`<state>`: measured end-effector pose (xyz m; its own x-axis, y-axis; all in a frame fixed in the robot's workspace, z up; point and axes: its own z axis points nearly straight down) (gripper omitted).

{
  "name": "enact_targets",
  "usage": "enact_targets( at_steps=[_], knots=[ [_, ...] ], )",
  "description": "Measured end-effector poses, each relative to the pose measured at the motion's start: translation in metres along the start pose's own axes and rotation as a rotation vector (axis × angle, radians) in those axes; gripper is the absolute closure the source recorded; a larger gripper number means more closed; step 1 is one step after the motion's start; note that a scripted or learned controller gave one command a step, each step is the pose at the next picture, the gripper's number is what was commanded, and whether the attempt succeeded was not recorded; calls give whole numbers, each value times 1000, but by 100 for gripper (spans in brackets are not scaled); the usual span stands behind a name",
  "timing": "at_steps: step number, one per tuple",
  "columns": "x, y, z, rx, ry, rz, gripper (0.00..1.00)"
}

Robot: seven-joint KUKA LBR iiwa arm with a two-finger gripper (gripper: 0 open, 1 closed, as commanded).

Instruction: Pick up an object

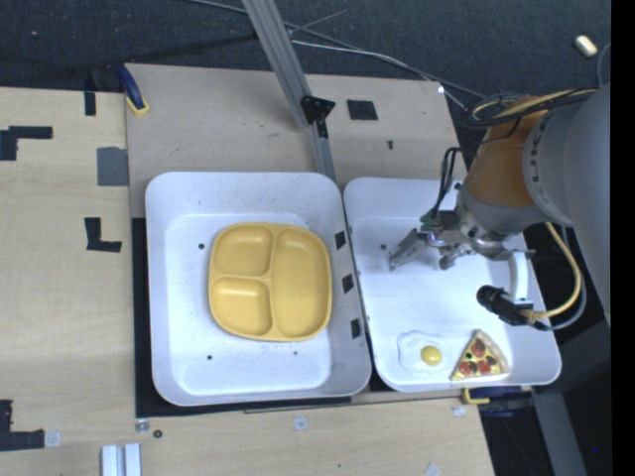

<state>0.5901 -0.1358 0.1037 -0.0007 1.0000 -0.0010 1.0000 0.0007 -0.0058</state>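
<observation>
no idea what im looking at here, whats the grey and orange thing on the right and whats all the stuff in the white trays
The grey and orange thing is a robot arm, reaching in from the right of the picture. At its end is a gripper with two thin metal fingers for picking things up. The picture comes from one fixed camera above the bench, looking down at a slant.

On the wooden bench sit two shallow white bins side by side. The left bin holds a yellow plate divided into three compartments. The right bin holds two toy foods near its front edge: a fried egg and, beside it, a pizza slice.

The gripper hangs over the back part of the right bin, away from both toys. Nothing is between its fingers, so it holds nothing at this moment.
</observation>
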Motion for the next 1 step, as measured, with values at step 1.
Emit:
enact_targets(
  at_steps=[1],
  knots=[
    [0, 1, 18, -5, -1, -1, 0]
  ],
)
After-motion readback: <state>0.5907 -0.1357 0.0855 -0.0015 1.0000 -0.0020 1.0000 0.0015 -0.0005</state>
